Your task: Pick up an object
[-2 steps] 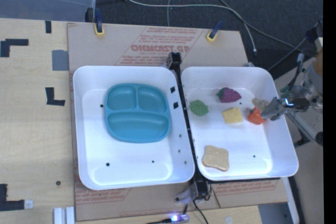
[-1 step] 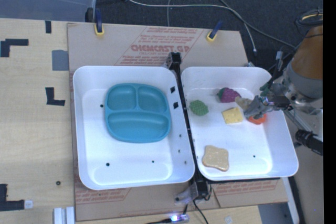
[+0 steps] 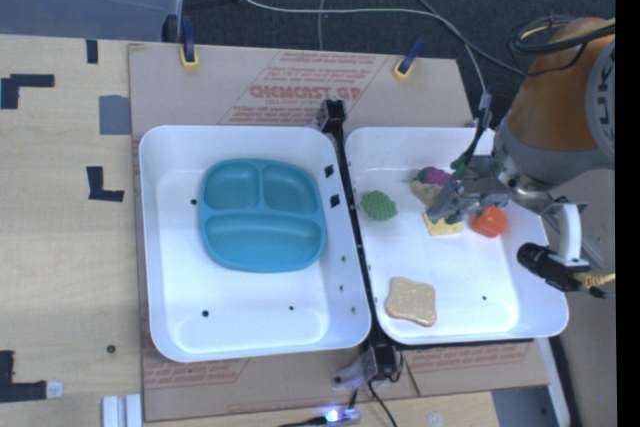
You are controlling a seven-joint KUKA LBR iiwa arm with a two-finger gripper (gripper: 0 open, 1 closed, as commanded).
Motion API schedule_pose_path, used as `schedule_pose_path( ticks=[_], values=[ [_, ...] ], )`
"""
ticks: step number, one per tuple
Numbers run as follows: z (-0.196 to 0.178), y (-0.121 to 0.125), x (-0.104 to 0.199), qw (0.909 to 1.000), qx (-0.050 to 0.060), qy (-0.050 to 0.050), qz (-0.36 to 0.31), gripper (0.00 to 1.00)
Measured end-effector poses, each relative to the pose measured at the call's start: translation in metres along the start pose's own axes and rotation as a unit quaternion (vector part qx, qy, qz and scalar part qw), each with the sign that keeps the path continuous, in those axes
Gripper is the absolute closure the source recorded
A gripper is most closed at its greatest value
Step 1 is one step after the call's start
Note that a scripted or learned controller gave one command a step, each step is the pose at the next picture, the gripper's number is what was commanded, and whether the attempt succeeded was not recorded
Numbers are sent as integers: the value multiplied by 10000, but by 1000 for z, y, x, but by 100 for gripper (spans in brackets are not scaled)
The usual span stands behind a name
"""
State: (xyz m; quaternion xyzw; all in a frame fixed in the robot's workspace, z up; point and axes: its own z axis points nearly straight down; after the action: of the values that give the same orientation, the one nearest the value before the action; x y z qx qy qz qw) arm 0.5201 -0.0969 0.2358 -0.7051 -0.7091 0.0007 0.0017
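Note:
The right bin [image 3: 450,310] holds a green leafy piece [image 3: 378,205], a purple piece [image 3: 433,176], a yellow block [image 3: 444,225], a red-orange round object [image 3: 489,221] and a tan bread-shaped slice [image 3: 411,301]. My gripper [image 3: 450,205] reaches in from the right and hangs low over the yellow block, between the purple piece and the red-orange object. Its dark fingers partly hide the yellow block.
The left bin [image 3: 170,315] holds a blue divided plate [image 3: 263,215]. A black divider clip [image 3: 331,115] sits where the bins meet. Cables run across the cardboard [image 3: 300,85] behind the bins, and the arm's body [image 3: 560,105] covers the right bin's far right corner.

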Motion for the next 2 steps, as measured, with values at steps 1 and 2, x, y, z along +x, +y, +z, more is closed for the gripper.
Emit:
schedule_pose_path(
  ticks=[1,2],
  values=[
    [-5,7,53,10000,-9,2,-8,100],
    [7,27,110,10000,-7,-5,-8,100]
  ],
)
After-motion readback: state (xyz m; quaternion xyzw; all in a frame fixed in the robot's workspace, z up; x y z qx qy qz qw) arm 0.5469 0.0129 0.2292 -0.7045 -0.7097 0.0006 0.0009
